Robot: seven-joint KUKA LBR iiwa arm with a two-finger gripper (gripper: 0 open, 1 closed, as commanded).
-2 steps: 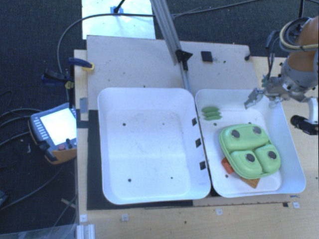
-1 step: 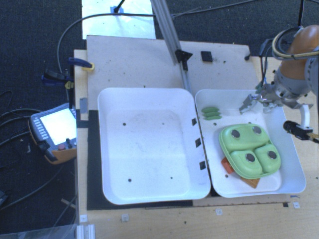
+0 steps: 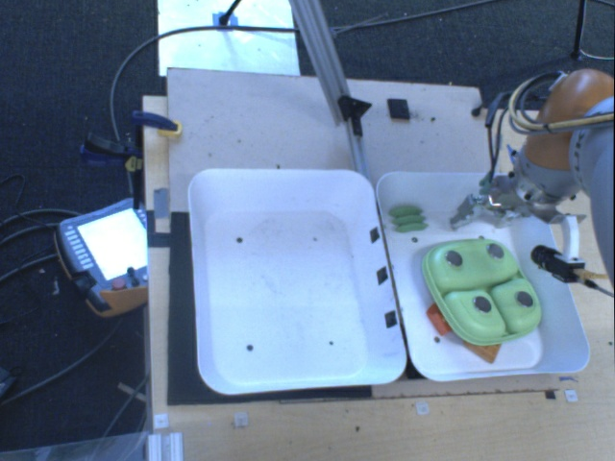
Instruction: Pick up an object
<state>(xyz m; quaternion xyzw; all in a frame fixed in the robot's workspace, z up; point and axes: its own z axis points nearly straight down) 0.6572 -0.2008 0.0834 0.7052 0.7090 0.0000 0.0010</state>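
The end effector hovers over the right bin, prongs spread, holding nothing. Judging by this, the approach step is in hand; next it must descend onto the green moulded piece.

Grey rounded arm housing at right edge, smooth shell. Broad orange dome-shaped band above wrist. Bundle of looped cables, black and pale, clustered beside band. Small silver metal two-finger gripper below wrist, angular bracket-like parts; finer detail too small.
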